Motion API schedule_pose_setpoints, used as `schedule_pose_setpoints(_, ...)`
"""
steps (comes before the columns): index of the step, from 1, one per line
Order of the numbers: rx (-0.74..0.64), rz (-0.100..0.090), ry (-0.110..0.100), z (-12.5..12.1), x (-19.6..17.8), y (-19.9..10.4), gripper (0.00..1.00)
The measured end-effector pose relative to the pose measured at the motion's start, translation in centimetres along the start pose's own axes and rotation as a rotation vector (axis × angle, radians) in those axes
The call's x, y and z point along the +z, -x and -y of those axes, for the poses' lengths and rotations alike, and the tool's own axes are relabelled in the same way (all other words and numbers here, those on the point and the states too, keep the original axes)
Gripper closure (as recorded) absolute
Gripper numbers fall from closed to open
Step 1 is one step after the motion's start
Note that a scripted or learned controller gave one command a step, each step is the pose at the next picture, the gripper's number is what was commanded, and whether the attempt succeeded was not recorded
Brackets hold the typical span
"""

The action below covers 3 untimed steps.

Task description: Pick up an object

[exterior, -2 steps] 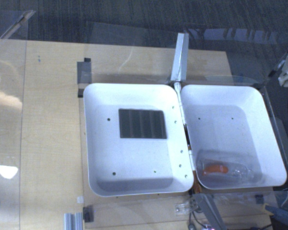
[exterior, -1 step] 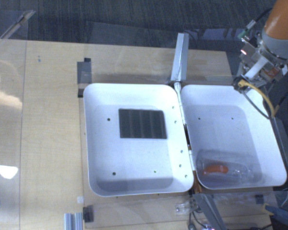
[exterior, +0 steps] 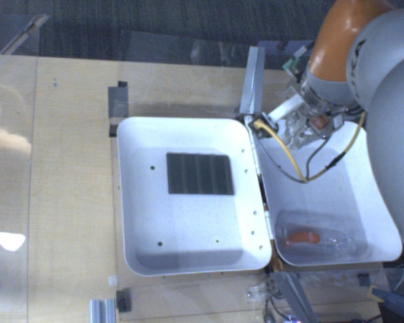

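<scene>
Claw (exterior: 303, 128) hangs over right bin's (exterior: 377, 247) far end; spread unreadable. Clear bottle (exterior: 316, 239) at near wall, well apart, ungrasped.

At the right of the frame you see the arm (exterior: 390, 99): broad, smooth grey casings with a rounded orange band (exterior: 340, 36) at the upper right. Below the band sits a cluttered wrist of pale metal parts. A yellow cable (exterior: 283, 155) and a thin black cable (exterior: 337, 155) loop down from it.
</scene>
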State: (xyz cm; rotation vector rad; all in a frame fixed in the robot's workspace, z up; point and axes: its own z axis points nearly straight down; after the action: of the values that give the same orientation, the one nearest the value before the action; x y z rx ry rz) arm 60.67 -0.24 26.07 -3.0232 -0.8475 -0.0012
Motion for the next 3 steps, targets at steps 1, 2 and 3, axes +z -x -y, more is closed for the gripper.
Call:
schedule_pose_setpoints(1,-0.156,-0.001,0.002,3.9,0.2,-8.4,1.0)
schedule_pose_setpoints(2,-0.48,-0.003,0.005,1.9,-10.4,-3.3,1.0)
schedule_pose_setpoints(3,-0.48,-0.003,0.005,1.9,-10.4,-3.3,0.0)
